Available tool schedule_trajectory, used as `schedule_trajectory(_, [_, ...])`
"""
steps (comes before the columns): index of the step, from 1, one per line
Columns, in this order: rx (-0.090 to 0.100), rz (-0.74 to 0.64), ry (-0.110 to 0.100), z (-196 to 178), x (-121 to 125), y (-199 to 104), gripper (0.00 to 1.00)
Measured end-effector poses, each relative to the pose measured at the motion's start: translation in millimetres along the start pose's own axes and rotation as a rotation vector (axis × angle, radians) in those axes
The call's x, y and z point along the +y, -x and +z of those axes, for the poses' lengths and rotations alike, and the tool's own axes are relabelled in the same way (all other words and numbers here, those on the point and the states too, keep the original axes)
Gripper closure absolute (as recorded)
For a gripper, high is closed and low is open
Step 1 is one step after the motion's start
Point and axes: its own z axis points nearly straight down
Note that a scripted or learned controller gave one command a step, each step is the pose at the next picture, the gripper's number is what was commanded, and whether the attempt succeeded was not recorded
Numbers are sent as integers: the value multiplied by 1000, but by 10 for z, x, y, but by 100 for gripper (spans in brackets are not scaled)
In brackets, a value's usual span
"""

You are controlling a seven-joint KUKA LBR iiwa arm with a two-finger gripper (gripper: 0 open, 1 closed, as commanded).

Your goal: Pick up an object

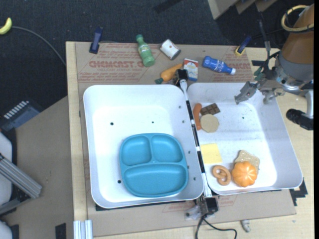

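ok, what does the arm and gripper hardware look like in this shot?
Rounded arm body, orange-brown above the wrist, with a pale grey ring below it. A small grey metal two-finger gripper hangs beneath, thin angular fingers and dark fittings. Thin dark cables run along the wrist. A yellow looped hose sits near the top. No readable markings.

**A robotics lab bench**

No kitchen this — a cardboard-topped bench [124,63] on dark carpet, two white bins [99,113] of toy food, loose cables [40,36], aluminium framing [17,176] — and a grey-orange robot arm [299,49].
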Motion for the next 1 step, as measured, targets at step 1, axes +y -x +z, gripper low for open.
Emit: schedule_trajectory(1, [0,2,-3,143,-981,-15,0])
